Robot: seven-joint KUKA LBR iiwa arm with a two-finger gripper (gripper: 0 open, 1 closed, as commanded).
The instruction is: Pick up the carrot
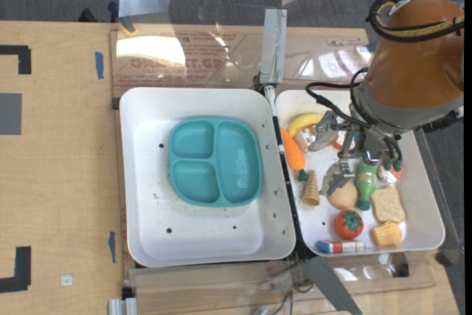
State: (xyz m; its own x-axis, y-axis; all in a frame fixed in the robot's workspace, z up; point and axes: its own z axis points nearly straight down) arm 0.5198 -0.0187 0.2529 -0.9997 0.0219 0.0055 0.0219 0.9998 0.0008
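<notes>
Brown bench [51, 181], two white bins side by side. Left bin [140, 158] holds a teal three-compartment plate [215, 161]. Right bin [428, 210] holds the toy food: carrot [293, 152] at its left wall, just below the banana [304, 122]; cone [310, 187], tomato [349, 223], bread [388, 204], green bottle [365, 185], marker [341, 247]. Gripper [352, 158] is low over mid-bin, right of the carrot; can't tell its opening or whether it's holding anything.

1. My gripper [352, 158] hangs over the right bin [431, 221], at the frame's right.
2. The carrot [293, 153] lies by that bin's left wall, below a banana [305, 121].
3. A teal divided plate [216, 161] sits mid-frame in the left bin [140, 158].
</notes>
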